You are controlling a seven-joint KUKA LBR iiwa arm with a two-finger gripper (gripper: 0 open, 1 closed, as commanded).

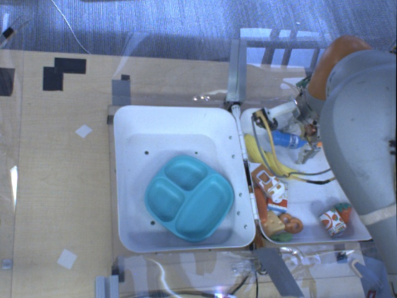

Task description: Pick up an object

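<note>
Teal divided plate (189,196) alone in left bin (133,166); gripper (304,138) over cluttered right bin (310,194), grip state unreadable.

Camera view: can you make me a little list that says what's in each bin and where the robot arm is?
left bin: a blue plate with three sections
right bin: a banana, a blue bottle, a small carton, a can with a tomato picture, and some mixed toy food near the front
arm: reaches in from the right, over the right bin
gripper: low over the far end of the right bin, near the bottle and banana
holding something: cannot tell
</note>
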